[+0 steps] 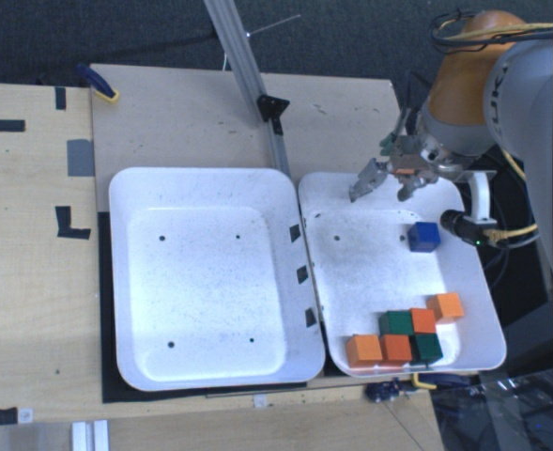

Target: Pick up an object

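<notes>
Orange and green blocks (403,336) cluster low in right bin (351,252); gripper (387,189) fingers spread, empty; centre over blue block (423,237) before closing.

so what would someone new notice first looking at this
Probably the cluster of orange and green blocks packed into the near corner of the right bin, with a lone blue block sitting apart higher up. Next, the grey arm's orange band at upper right, its gripper open and holding nothing over that bin's far edge.

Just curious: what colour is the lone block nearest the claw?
Blue, seen in the camera view.
</notes>
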Available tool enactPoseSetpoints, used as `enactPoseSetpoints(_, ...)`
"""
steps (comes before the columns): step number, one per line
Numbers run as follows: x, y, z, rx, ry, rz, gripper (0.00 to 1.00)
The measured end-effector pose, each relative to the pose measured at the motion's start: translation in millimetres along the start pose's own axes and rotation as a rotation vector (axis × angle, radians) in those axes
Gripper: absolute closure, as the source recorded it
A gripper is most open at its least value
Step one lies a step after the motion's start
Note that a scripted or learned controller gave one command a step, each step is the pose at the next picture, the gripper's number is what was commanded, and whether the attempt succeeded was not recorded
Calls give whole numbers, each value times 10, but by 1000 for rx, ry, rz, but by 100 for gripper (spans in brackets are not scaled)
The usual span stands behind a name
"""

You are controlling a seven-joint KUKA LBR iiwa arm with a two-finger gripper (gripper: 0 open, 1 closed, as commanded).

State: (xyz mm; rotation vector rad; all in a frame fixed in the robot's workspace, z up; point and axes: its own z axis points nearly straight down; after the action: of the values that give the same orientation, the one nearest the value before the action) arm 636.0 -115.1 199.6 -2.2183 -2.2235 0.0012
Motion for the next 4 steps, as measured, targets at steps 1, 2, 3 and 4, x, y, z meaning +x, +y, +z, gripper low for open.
enactPoseSetpoints(1,0,0,0,0,0,0,0)
enactPoseSetpoints(2,79,-60,609,7,0,0,0)
enactPoseSetpoints(3,87,-75,1111,5,-1,0,0)
enactPoseSetpoints(4,94,-62,982,1,0,-2,100)
